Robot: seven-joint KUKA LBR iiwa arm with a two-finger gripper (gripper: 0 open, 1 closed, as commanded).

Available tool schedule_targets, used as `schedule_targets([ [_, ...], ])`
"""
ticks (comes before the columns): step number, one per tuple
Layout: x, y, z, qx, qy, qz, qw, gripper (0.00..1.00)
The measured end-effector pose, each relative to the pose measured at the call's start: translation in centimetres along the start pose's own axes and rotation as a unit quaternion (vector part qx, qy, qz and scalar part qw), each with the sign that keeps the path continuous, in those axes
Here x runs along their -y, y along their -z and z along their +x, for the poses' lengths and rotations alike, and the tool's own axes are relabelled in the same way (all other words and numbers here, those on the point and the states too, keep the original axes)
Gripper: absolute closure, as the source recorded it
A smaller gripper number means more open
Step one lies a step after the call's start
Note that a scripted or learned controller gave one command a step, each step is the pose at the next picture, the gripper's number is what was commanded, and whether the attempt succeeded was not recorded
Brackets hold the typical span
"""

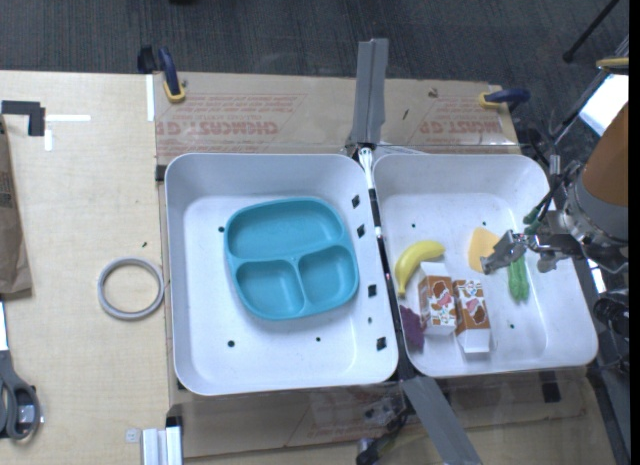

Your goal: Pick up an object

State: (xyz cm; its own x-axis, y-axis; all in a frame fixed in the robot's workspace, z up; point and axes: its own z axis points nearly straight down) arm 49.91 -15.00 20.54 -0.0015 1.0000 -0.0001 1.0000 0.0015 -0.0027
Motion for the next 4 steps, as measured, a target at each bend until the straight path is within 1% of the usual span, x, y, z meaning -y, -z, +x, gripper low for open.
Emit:
schedule_targets([
  [1,-2.3,-6.2,-6.6,0.000,-0.097,0.000,0.9953,0.00],
  [2,-2.8,-11.5,-5.7,-0.004,-0.104,0.001,0.9946,0.00],
  [3,-0.6,-2.1,-3.8,0.000,-0.277,0.000,0.9608,0.00],
  [4,-6.9,-1.1,-3.9,0.001,-0.077,0.000,0.9970,0.00],
])
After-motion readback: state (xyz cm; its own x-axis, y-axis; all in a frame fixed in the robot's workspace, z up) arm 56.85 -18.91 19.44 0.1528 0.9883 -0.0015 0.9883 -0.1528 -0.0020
